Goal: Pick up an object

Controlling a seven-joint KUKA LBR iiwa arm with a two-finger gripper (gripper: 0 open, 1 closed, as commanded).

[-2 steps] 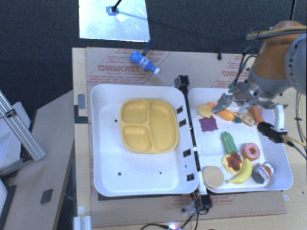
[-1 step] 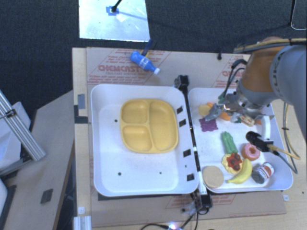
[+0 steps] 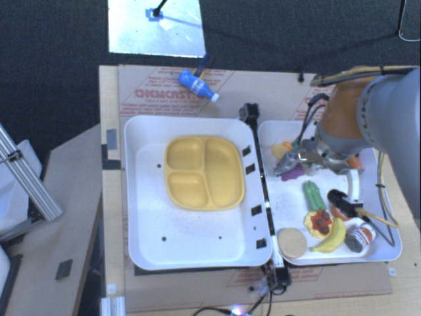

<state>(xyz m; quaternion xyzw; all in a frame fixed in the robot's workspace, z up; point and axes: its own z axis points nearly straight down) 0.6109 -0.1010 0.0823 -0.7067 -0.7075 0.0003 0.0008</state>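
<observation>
Toys lie in the right bin point(image 3: 388, 252): a purple toy point(image 3: 291, 172), a green pickle point(image 3: 314, 195), a banana point(image 3: 333, 236), a round cookie point(image 3: 293, 243), a small can point(image 3: 358, 237) and a yellow piece point(image 3: 281, 150). The tool point(image 3: 294, 161) sits low over the purple toy near the bin's top left part. I cannot tell how the tool is set. The left bin point(image 3: 141, 242) has a yellow tray point(image 3: 202, 172) with three parts. A blue bottle point(image 3: 197, 85) lies on the bench point(image 3: 164, 87) behind the bins.
</observation>
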